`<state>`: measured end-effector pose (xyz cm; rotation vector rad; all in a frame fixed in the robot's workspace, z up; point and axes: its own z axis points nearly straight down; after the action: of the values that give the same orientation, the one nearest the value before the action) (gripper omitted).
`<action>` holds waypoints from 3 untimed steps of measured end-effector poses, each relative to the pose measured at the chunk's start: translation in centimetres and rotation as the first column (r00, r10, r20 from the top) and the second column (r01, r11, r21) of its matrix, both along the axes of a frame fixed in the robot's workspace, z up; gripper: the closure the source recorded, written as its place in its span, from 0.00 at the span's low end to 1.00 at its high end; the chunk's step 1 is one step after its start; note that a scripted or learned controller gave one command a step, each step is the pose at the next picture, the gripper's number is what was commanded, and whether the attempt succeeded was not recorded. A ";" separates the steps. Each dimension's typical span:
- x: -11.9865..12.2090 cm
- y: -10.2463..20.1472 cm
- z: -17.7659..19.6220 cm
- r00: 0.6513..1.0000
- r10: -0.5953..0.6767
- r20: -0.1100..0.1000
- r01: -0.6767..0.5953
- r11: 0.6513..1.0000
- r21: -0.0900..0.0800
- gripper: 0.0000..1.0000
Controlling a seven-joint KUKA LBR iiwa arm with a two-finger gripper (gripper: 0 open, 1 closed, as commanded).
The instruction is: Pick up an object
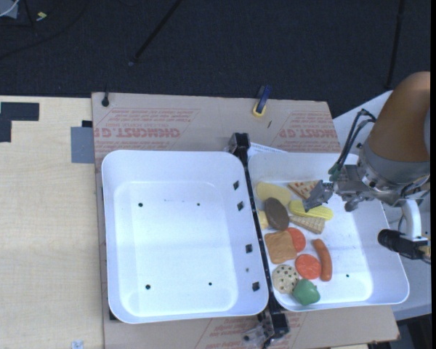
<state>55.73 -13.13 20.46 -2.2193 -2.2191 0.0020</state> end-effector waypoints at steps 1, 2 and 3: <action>0.1 4.6 -10.7 1.000 -0.001 0.000 0.001 1.000 -0.001 0.00; -3.4 4.9 -11.8 1.000 0.000 -0.003 0.000 1.000 0.000 0.00; -3.3 4.7 -10.7 1.000 -0.008 -0.002 0.008 1.000 0.001 1.00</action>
<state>52.39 -8.48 9.72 -2.2270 -2.2090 0.0030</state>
